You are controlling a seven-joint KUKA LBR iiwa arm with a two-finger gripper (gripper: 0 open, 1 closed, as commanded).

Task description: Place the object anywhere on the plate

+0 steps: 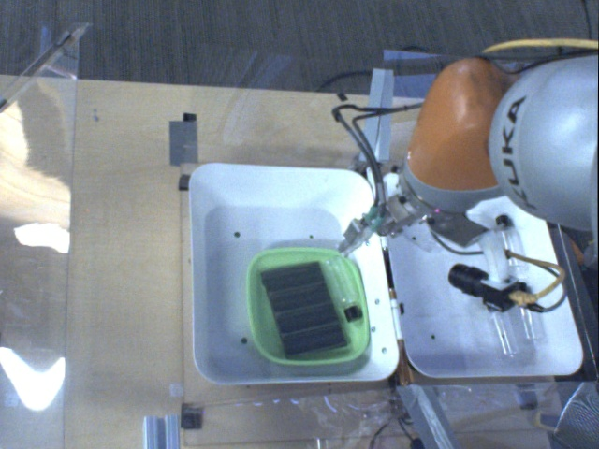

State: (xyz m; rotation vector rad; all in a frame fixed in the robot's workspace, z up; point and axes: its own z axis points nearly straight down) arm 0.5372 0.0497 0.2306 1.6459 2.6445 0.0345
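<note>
Dark carpet (pixel 234 17) runs along the far side of a pale wooden bench (pixel 112 251), which carries two shallow white bins side by side. A dark ridged slab (pixel 301 309) lies flat on a green plate (pixel 257 316), set at a slight angle and covering most of the plate's middle. A small black piece (pixel 353 313) sits just beside the slab, at the plate's right edge. The plate, squarish with rounded corners, rests on the floor of the left bin (pixel 215 251), towards its near right corner. The gripper (pixel 356 235) hangs over the plate's far right corner, pointing down and to the left, apart from the slab; whether it is wide or narrow cannot be told from this angle, and nothing can be seen held in it. Behind it the arm (pixel 543 138), grey with an orange band (pixel 459 129), reaches in from the right and hangs over the far part of the right bin (pixel 440 344).
</note>
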